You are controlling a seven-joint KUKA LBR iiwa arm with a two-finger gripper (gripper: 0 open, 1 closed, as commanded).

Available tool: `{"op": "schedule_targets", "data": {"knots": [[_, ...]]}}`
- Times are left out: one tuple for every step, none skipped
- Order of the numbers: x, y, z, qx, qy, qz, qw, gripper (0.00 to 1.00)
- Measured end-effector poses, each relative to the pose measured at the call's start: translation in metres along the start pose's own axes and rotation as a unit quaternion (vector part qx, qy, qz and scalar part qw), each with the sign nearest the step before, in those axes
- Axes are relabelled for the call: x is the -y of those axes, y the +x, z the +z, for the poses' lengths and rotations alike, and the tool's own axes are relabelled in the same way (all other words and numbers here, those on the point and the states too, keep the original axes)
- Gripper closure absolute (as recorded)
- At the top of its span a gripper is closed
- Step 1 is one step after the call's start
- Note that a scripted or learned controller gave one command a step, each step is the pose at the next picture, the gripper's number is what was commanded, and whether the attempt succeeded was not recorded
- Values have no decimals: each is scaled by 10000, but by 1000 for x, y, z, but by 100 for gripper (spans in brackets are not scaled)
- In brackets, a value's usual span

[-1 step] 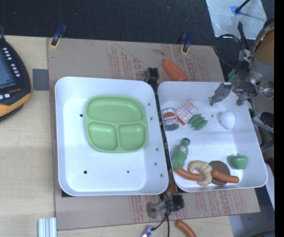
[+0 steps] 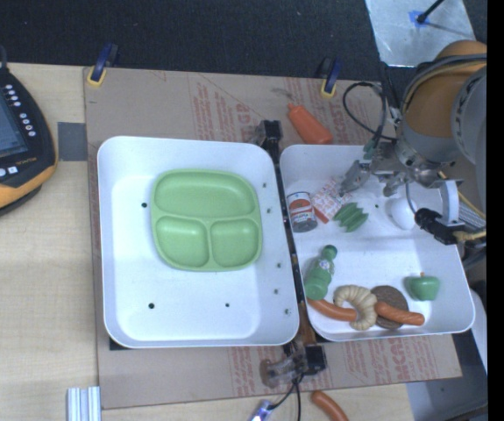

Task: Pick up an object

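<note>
While the grey arm is reaching in from the right over the right bin (image 2: 462, 327), the gripper (image 2: 358, 179) is hanging at that bin's upper middle, low over the white floor. Its tip is sitting just above and to the right of a red-and-white packet (image 2: 326, 202). From this slant it cannot be told whether the pincer is spread or pressed together, or whether it is touching the packet. Nothing is showing clearly held in it.

The packet is lying flat in the upper left part of the right bin. Its long axis is running on a diagonal, from lower left up toward the gripper at upper right. Just beside its lower right a green ridged piece (image 2: 351, 216) is lying at much the same slant, and a small can (image 2: 301, 210) is standing close on its left, near the bin's wall.

Further down the bin a green bottle (image 2: 319, 273) is lying with its cap pointing up the picture. A beige ring (image 2: 357, 305) is resting across an orange sausage (image 2: 326, 309) along the bottom edge. In the left bin (image 2: 120, 235) a green divided plate (image 2: 206, 217) is sitting.
</note>
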State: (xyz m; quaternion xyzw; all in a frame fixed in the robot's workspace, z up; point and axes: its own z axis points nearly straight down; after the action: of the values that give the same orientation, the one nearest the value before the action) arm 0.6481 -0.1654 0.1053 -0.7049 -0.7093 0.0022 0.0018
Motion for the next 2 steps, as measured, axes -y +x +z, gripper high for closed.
{"op": "schedule_targets", "data": {"knots": [[28,-1,9,14,-69,4,10000,0],[52,36,9,19,-63,0,10000,0]]}}
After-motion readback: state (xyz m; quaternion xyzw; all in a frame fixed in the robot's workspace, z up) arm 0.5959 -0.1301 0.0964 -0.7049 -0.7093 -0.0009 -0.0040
